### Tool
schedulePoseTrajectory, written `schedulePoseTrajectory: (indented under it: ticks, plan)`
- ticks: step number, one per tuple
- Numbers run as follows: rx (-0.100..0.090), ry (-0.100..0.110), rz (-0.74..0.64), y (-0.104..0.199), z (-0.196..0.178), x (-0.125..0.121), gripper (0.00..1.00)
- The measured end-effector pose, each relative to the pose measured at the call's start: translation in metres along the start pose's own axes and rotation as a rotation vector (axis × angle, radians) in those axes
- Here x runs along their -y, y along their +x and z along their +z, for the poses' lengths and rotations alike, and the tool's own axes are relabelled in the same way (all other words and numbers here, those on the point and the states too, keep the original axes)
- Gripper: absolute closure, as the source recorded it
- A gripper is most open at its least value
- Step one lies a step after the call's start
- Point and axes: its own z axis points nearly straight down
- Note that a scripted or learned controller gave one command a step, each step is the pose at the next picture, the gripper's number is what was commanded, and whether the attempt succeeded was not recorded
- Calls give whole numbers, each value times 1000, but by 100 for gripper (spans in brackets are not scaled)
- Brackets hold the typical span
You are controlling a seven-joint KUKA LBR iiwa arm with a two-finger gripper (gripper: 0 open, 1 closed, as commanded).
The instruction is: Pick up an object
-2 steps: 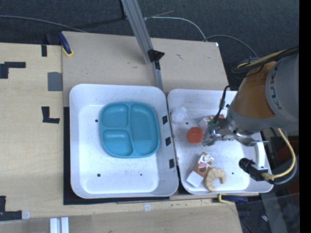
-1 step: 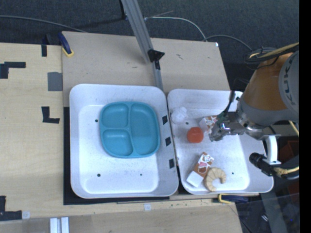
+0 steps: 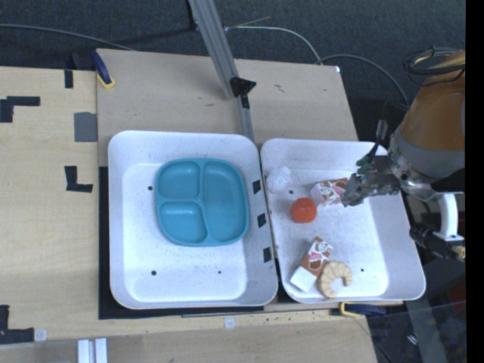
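In the right bin (image 3: 393, 263) lie a small white and red packet (image 3: 330, 191), a red ball-like fruit (image 3: 304, 210), a croissant (image 3: 335, 276), a small brown and white carton (image 3: 312, 260) and a crumpled clear wrapper (image 3: 278, 179). My gripper (image 3: 354, 193) reaches in from the right and hangs low at the right end of the white and red packet, touching or nearly touching it. Its dark fingers blend together at this angle.
The left bin (image 3: 128, 278) holds a teal plate (image 3: 202, 202) with three compartments. A grey metal pole (image 3: 214, 32) slants across the top of the bench. Cables run over the dark floor behind the bench.
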Motion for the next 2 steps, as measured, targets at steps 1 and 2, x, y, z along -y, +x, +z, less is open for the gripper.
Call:
schedulePoseTrajectory:
  ticks: [1,2]
  plan:
    - [-4,6,-6,55,-6,-11,100]
    - [-3,7,-7,117,2,-25,100]
